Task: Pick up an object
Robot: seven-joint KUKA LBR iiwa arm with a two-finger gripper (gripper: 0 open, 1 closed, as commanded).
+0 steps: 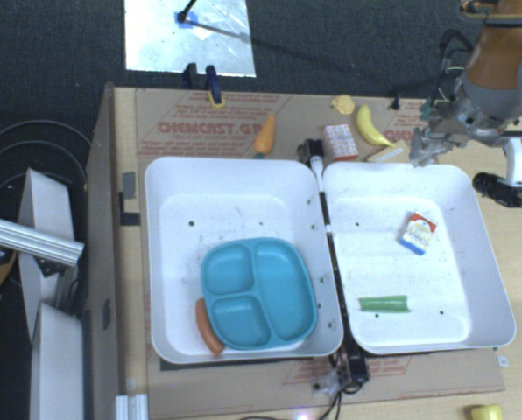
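Grey metal two-finger gripper (423,151) hovered over the right white plastic bin's (484,261) far rim. Finger spacing could not be told. A small red-and-white carton (418,232) lay below.

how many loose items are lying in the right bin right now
2. A small white, red and blue carton lies toward the upper right of the right white bin, and a flat green stick-shaped piece lies near its lower middle. Nothing appears hidden there.

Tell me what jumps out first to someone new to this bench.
The blue divided tray in the left bin grabs the eye, an orange sausage lying at its corner. In the right bin lie a small carton and a green stick, with the pincer above the far rim.
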